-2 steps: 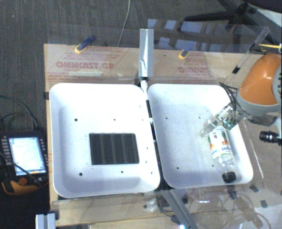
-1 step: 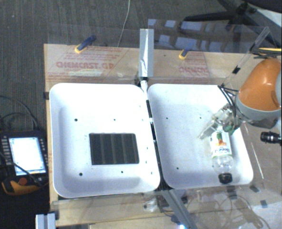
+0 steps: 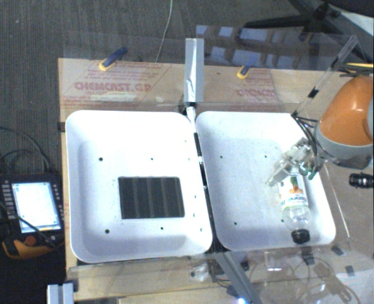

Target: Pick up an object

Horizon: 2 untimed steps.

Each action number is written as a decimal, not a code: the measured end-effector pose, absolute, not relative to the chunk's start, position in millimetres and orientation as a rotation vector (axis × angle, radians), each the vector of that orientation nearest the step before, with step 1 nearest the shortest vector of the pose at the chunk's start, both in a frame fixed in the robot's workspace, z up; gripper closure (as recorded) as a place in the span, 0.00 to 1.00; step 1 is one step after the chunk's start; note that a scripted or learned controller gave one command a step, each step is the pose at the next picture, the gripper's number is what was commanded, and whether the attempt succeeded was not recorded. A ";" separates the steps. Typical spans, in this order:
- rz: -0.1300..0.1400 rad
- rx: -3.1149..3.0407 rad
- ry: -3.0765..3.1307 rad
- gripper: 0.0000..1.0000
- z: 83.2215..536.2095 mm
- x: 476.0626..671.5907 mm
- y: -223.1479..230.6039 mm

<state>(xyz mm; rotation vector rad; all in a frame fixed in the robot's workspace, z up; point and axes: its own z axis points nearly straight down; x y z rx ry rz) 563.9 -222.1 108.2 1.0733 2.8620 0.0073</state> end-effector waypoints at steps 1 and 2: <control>0.002 0.969 2.868 0.00 114.1 554.0 -223.5; 0.005 0.976 2.971 0.00 90.4 638.5 -221.0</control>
